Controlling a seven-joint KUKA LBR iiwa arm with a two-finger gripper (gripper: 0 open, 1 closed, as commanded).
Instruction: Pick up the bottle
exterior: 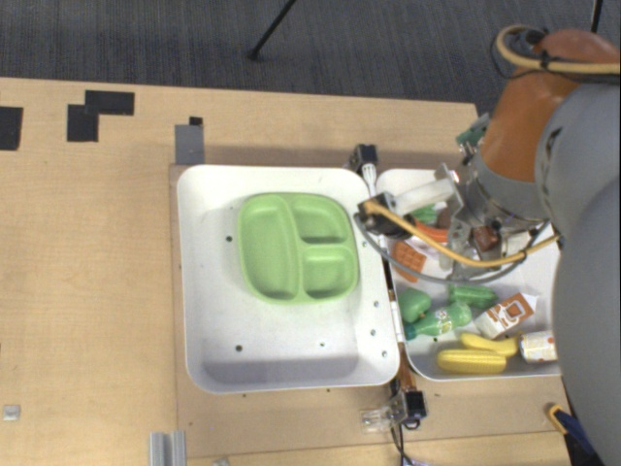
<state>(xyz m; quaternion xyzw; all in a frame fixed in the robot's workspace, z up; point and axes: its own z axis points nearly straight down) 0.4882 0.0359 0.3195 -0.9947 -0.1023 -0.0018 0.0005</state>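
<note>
A green bottle point(439, 321) with a small pale label lies on its side in the right bin point(417, 369), near the bin's left wall. My gripper point(477, 233) hangs over the middle of that bin, above and to the right of the bottle, at the end of the grey arm with its orange band point(519, 115). A yellow cable point(427, 236) loops across in front of the gripper. The arm's bulk hides much of the bin's right side.
Around the bottle lie other green pieces point(473, 294), a yellow banana point(473, 360), a small brown-and-white carton point(509, 314), an orange-and-white packet point(412, 256) and a white block point(539, 348). The left bin point(209, 357) holds a green divided tray point(296, 246).
</note>
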